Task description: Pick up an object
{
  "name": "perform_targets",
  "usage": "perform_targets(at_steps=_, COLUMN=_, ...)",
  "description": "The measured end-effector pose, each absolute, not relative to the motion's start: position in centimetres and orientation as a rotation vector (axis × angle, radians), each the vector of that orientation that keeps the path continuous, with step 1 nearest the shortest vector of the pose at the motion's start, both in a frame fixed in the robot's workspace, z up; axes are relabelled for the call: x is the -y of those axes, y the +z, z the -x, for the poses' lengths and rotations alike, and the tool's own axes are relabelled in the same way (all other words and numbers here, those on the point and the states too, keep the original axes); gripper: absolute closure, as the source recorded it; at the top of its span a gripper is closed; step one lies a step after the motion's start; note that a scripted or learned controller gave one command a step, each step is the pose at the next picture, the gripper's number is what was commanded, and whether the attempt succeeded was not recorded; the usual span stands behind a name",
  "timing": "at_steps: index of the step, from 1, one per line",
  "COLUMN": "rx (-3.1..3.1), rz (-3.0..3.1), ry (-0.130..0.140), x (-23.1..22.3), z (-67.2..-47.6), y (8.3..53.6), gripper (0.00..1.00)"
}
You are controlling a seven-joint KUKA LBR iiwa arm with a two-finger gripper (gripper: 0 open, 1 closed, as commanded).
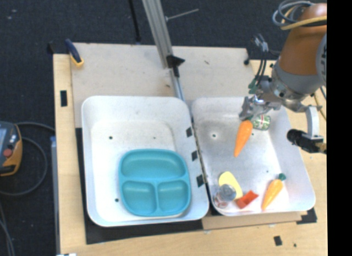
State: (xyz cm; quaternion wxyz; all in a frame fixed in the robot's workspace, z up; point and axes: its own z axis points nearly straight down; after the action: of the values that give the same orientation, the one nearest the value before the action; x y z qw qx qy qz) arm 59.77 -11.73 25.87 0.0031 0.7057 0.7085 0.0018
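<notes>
My gripper [252, 112] hangs over the back of the right bin [297, 161], below the arm's orange band. An orange carrot [242, 136] slants down from it, its thick top end pinched between the fingers and its tip pointing toward the bin floor. A green and white bit [263, 121] shows right beside the carrot's top. A second, smaller carrot [273, 192] with a green stem lies at the bin's front right.
At the front of the right bin lie a yellow piece [230, 181], a small grey object [224, 195] and a red piece [247, 199]. The left bin [110, 117] holds a blue divided plate [155, 182]. A metal post [159, 29] rises behind the bins.
</notes>
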Motion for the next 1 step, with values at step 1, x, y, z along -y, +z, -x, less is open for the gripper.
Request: perform_targets(at_steps=1, rx=-2.228, rz=-2.214, ry=0.002, x=5.97, z=-57.79, y=25.31, gripper=1.0)
